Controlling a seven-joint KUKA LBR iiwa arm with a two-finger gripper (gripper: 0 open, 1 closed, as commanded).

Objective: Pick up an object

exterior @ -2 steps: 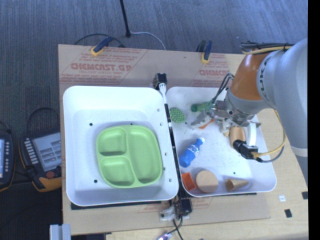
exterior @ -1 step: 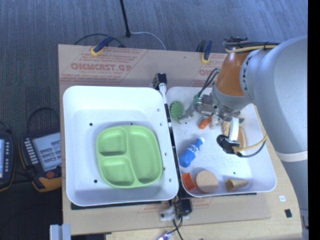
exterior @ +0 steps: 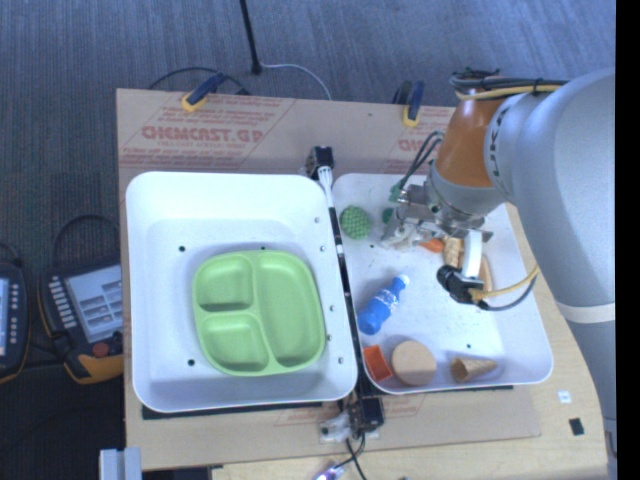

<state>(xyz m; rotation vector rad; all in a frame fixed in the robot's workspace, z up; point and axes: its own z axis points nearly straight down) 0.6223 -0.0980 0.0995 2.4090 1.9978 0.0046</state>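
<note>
Nearest, at 6 o'clock in the right bin (exterior: 520,268): tan round block (exterior: 413,362), small cone (exterior: 474,370). Blue bottle (exterior: 381,306) mid-bin looks light, rigid, slick; best gripped across its body. Gripper (exterior: 412,220) at 12 o'clock; opening cannot be judged. Green plate (exterior: 259,311) at 9 o'clock.

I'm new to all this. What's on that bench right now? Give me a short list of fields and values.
left bin: holds a green divided plate
right bin: blue bottle, green ball, round tan object, cone-shaped piece, orange item
arm: reaches in from the right, over the right bin
gripper: low at the far end of the right bin, beside the green ball
</note>
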